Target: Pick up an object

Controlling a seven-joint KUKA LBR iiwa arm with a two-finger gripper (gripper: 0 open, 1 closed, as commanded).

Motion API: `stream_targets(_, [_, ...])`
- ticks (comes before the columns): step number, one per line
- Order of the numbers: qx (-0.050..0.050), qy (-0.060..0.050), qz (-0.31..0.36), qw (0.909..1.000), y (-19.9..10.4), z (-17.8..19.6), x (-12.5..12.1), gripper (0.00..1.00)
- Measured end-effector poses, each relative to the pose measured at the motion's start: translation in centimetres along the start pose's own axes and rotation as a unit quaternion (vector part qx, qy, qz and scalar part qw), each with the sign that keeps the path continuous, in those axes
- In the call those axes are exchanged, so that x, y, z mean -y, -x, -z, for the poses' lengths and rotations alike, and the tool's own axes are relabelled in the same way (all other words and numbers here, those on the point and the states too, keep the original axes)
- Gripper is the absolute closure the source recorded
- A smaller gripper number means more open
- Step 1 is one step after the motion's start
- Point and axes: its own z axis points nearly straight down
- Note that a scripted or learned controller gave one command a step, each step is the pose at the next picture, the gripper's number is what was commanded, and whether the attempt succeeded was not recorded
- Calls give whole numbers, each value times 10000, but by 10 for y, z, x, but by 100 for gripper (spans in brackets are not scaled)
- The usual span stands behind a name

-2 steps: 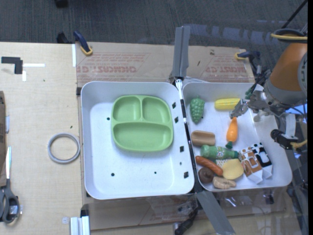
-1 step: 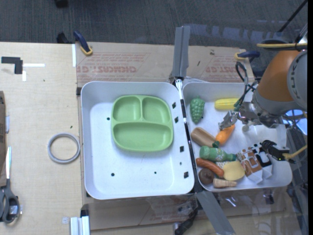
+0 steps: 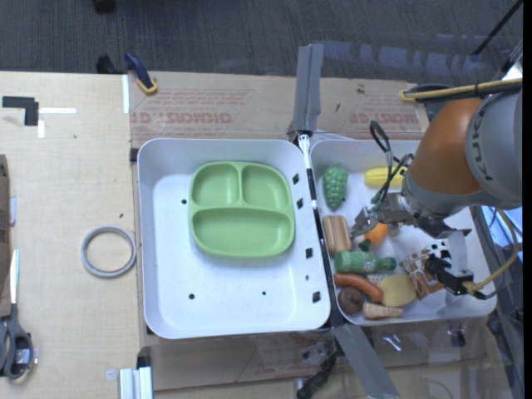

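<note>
Scanning left to right, you find the green tray point(image 3: 242, 209) in the left bin point(image 3: 158, 248), then toy food in the right bin point(image 3: 478, 306). The gripper point(image 3: 370, 221) sits low beside an orange piece point(image 3: 376, 233); I cannot tell its state. Judged step: reaching. Next needs a confirmed grasp, then a lift.

Grey arm point(image 3: 490, 152) reaches in from the right, end effector point(image 3: 369, 223) lowered, wrist bent.

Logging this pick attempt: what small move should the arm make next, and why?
Probably a short straight descent. The end effector hangs in the right bin just above a small orange piece, with the green bottle and tan cylinder crowding close, so sideways travel risks bumping them.
</note>
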Motion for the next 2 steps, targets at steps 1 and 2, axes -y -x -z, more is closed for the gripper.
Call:
stream_targets(1, [-15, -19, -14, 10000, 0, 7, 1, 100])
stream_targets(2, [-24, -31, -123, 9999, -28, 97, -59, 100])
